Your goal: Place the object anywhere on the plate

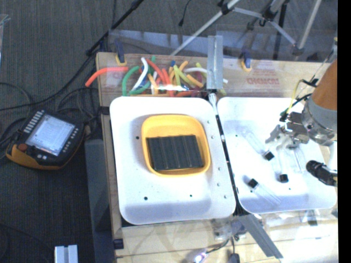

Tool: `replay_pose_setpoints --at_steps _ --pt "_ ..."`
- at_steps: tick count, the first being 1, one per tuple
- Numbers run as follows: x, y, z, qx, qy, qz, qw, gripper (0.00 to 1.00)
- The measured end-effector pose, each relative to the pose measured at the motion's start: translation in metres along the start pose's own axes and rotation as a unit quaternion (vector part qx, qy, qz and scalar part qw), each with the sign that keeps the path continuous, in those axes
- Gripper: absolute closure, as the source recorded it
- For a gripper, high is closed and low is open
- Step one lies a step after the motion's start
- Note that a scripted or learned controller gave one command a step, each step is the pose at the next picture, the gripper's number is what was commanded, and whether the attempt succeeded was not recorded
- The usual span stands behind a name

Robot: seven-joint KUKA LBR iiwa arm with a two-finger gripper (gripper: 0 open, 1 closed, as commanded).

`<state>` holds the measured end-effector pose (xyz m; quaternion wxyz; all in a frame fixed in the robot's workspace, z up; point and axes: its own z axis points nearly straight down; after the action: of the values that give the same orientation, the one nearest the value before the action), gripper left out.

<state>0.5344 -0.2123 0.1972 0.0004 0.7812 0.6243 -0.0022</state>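
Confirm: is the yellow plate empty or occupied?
Occupied: a dark ribbed slab lies flat inside the yellow plate, covering most of its floor.

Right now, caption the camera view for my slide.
Gripper over the right bin; yellow plate with a dark slab in the left bin.

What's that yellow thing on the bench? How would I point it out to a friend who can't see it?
Find the two white bins side by side and take the left bin, away from the arm and its pincer. In its middle lies a yellow plate, squarish with rounded corners, with a dark ribbed slab on it. It is that bin's one brightly coloured item.
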Motion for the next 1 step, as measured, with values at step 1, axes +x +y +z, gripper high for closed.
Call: replay_pose_setpoints --at_steps 1 --pt "0.0247 -0.0572 0.0079 0.001 0.001 0.001 1.0 1.0"
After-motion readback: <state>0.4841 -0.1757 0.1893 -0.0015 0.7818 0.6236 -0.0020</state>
